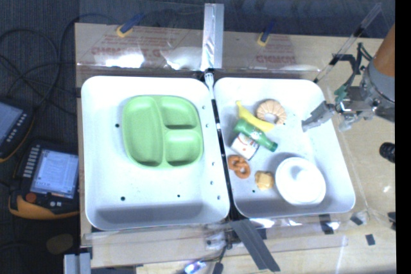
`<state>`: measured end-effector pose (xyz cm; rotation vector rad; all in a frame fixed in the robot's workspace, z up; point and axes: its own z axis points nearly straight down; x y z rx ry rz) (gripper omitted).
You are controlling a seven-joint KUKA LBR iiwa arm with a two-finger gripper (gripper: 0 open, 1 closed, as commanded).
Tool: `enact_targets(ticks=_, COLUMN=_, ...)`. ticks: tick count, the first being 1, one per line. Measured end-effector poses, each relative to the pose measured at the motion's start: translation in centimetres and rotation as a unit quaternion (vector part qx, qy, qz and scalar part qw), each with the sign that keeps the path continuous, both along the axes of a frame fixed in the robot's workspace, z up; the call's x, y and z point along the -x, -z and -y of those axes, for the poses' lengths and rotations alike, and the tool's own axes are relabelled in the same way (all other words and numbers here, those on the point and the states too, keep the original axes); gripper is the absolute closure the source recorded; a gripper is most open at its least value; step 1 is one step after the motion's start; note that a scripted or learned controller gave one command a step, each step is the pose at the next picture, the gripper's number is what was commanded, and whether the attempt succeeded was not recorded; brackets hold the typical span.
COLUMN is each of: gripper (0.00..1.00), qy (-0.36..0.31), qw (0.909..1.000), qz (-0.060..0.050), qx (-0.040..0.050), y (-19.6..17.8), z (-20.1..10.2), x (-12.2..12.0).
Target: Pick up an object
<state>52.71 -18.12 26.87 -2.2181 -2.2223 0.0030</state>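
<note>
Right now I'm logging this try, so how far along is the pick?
Early. Nothing looks picked: the banana, green bottle, pretzel and white bowl all lie in the right bin. The green tray sits in the left bin. The gripper hangs at the right bin's right rim with nothing between its fingers. Reaching, grasping and lifting remain.

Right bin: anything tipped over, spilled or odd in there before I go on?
The green bottle lies on its side in the right bin, against the banana. The white bowl sits upside down. No spill shows.
</note>
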Motion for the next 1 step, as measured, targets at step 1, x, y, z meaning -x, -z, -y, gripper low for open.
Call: enact_targets(ticks=1, gripper=0.00, qy=-0.032, qw=0.9995, qz=0.000, qx=0.0003, y=8.64, z=-2.74, x=-7.55)
